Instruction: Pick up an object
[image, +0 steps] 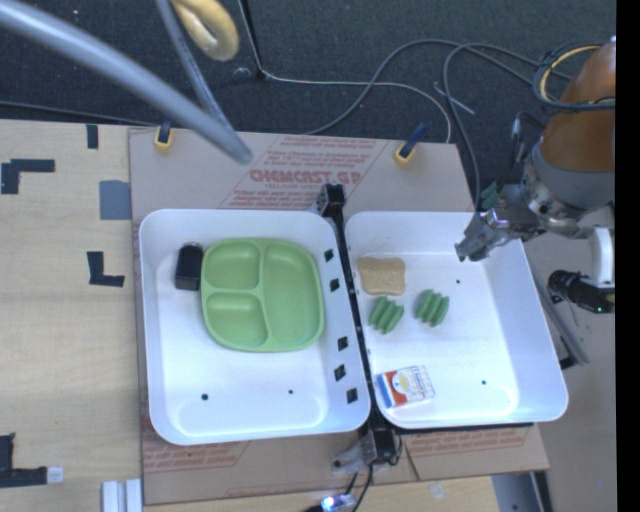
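Currently the arm (580, 110) is reaching in from the right, orange band showing above the grey wrist. Two white bins are sitting side by side on the bench: left bin (170, 400) and right bin (530, 350). Left bin is holding a green divided plate (263, 294) with a small black block (188, 267) touching its left edge. Right bin is carrying a tan bread slice (381, 275), two green ridged pieces (386, 315) (432, 307) just below it, near each other but apart, and a small red-and-white carton (404, 385) lying flat near the front wall. Gripper (473, 243) is hanging over the right bin's far right corner, well apart from all the objects, nothing between its fingers; finger spacing is too blurred, so cannot tell.
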